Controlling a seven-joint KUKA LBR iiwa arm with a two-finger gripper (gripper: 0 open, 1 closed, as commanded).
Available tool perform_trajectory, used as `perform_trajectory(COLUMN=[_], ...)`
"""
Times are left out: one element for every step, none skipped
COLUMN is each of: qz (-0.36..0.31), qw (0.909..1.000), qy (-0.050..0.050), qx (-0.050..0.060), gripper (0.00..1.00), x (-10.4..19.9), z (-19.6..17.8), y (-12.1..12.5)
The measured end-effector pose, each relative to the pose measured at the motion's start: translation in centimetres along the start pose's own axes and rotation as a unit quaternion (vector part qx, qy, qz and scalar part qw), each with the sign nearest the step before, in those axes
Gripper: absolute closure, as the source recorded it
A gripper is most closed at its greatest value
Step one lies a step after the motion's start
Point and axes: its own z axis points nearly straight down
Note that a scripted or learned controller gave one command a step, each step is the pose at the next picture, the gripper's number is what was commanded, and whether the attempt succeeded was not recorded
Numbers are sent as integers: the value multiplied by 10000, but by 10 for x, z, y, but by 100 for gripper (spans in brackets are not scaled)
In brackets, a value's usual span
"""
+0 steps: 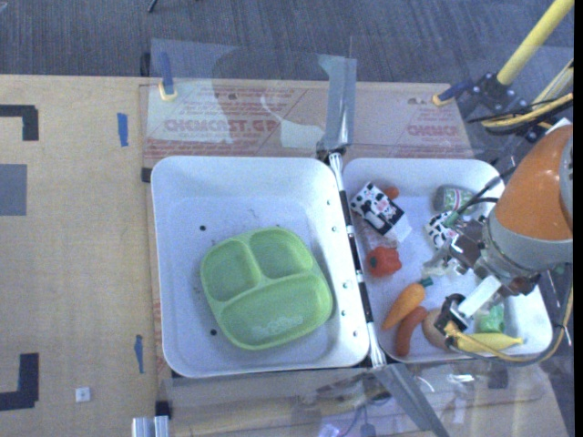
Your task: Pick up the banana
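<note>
Camera view: arm is hovering its end effector (444, 267) over the right bin (414, 165), grip state impossible to tell, banana (492, 341) lying loose in the bin's near-right corner, so it's looking like approach, with the next move needing realignment over the banana before descent.

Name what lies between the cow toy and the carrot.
A red toy lies between cow toy and carrot, seen in the camera view.

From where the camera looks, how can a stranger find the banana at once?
Take the right bin, the one without the green plate. Look at its near right corner. The banana lies flat there, long and slim, and it is the only yellow thing in the bin; the carrot further left is orange.
</note>
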Motion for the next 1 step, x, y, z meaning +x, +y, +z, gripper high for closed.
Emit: perform_trajectory(qz=[739], qw=[9973], qy=[2], qx=[-13], gripper=[0], x=[85], z=[-23], y=[-74])
